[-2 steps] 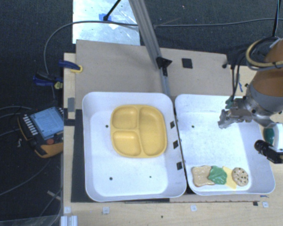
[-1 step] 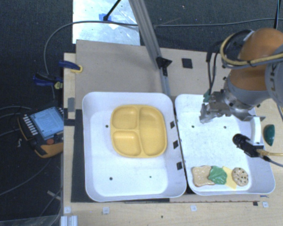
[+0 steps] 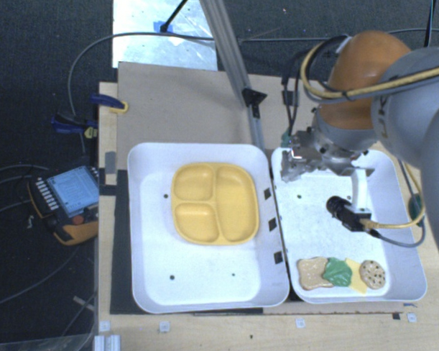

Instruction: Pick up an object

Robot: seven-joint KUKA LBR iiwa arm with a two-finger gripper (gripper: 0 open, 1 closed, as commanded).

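Note:
Several toy food pieces lie along the near edge of the right bin (image 3: pixel 399 177): a tan toast slice (image 3: pixel 313 273), a green leafy piece (image 3: pixel 338 271), a yellow cheese wedge (image 3: pixel 355 278) and a round cookie (image 3: pixel 373 273). My gripper (image 3: pixel 292 164) hangs over the far left corner of the right bin, well away from the food and close to the wall between the bins. Nothing shows in its grasp. The grey arm with its orange band (image 3: pixel 363 68) covers the bin's far right part.
The left bin (image 3: pixel 149 226) holds a yellow divided plate (image 3: pixel 215 203). A black fitting with a cable (image 3: pixel 345 212) hangs from the arm over the middle of the right bin. A slanted metal pole (image 3: pixel 234 56) crosses behind the bins. Tools and a handheld device (image 3: pixel 66 194) lie off the bench at left.

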